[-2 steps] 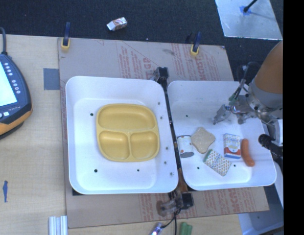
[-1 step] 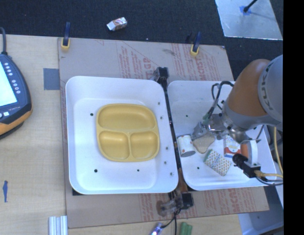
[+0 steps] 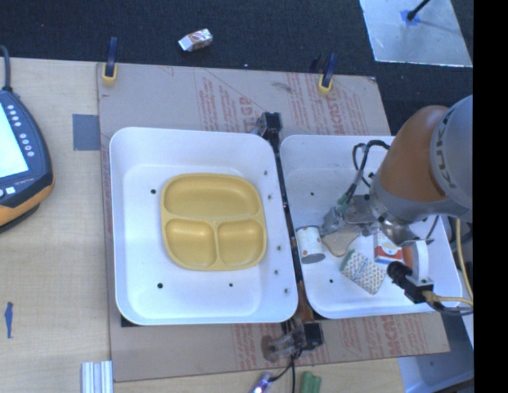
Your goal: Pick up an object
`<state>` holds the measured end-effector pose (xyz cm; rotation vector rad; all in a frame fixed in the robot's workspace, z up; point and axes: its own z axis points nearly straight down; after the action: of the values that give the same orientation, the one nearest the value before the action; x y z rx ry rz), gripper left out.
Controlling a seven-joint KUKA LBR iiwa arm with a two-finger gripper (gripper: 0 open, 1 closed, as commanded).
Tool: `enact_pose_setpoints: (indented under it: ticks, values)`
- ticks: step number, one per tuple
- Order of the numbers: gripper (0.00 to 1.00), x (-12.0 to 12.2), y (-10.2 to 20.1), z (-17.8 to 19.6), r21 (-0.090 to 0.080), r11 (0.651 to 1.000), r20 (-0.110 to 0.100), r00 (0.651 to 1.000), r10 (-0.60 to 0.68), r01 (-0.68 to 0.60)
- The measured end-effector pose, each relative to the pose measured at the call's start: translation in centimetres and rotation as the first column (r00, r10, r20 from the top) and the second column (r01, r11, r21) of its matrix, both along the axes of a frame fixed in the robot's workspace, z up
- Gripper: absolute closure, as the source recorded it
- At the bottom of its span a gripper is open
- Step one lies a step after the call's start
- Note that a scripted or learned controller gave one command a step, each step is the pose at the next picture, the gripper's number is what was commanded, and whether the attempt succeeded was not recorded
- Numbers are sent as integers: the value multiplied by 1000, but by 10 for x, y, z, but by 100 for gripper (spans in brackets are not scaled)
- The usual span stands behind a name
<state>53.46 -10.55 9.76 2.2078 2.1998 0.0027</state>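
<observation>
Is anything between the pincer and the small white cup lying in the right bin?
Nothing visible blocks it. The pincer hangs low in the right shallow white bin, just right of the small white cup lying on its side by the bin's left wall. A patterned packet lies further right, out of that path.

Robot lab: teach pendant (image 3: pixel 12 158) left of clamped cardboard (image 3: pixel 237 97) on worktop (image 3: pixel 49 285), two bins (image 3: pixel 127 219) atop it.

The robot arm (image 3: pixel 450 150) is big, round and grey. A wide orange band (image 3: pixel 409 158) wraps around it like a fat ring. Thin black cables (image 3: pixel 361 158) loop out at nine o'clock from the band.
</observation>
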Motion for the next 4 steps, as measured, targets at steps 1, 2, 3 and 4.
enact_pose_setpoints:
  ticks: [1, 2, 3, 4]
  values:
    - [100, -1, 3, 9, 8, 1000, -9, 1000, 5, -5]
    - [100, -58, -36, 71, 16, 1000, -20, 1000, 7, -6]
    - [0, -58, -35, 70, 17, 1000, -21, 1000, 7, -7]
    - [0, 37, 13, 3, 16, 1000, -23, 1000, 10, -10]
